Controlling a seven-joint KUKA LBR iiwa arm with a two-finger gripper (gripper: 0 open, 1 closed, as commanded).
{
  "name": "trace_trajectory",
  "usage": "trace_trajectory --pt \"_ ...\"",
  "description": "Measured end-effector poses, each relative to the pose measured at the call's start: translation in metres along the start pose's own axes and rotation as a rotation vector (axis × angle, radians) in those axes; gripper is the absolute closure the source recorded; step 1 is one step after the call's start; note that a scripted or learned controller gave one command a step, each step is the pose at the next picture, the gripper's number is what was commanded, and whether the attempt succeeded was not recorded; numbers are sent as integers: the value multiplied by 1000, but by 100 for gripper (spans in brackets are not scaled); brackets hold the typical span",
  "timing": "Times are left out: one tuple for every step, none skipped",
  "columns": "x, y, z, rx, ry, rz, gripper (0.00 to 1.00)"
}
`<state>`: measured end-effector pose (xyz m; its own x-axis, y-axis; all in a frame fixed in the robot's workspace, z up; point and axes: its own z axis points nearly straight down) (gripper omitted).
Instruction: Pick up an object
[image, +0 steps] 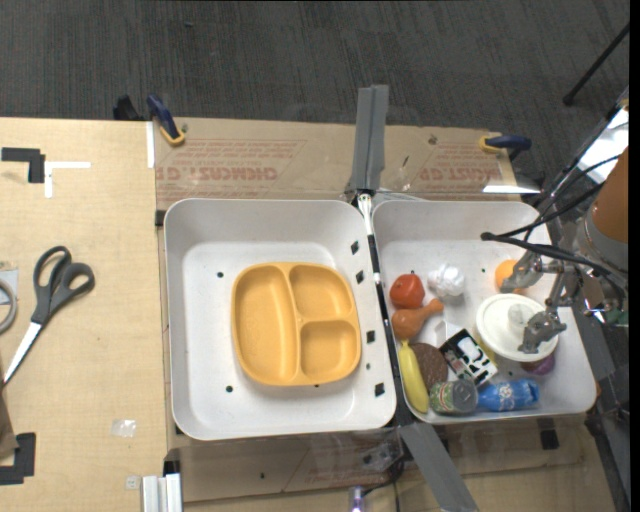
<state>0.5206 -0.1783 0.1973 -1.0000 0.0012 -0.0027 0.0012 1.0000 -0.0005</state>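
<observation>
The gripper (540, 312) hangs over the right bin (570, 395), its jaws spread apart above a white bowl (505, 322) that sits among a tomato (406, 291), banana (411, 375) and bottle (505, 396).

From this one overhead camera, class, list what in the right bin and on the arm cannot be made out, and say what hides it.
- Gripper: fingers open or shut unclear; they blend into the white bowl below.
- Purple object: mostly hidden under the bowl's rim.
- Orange ball: partly covered by the gripper's metal parts and cables.
- Arm: cut off by the right edge.
- Blue bottle: label too small to read.
</observation>
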Motion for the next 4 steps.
trace_trajectory --pt "15 -37 82 5 -26 -9 0" --pt "-63 -18 86 15 -37 -125 0" --pt "-48 55 88 9 -39 -82 0" --pt "-123 51 89 6 -18 -123 0"
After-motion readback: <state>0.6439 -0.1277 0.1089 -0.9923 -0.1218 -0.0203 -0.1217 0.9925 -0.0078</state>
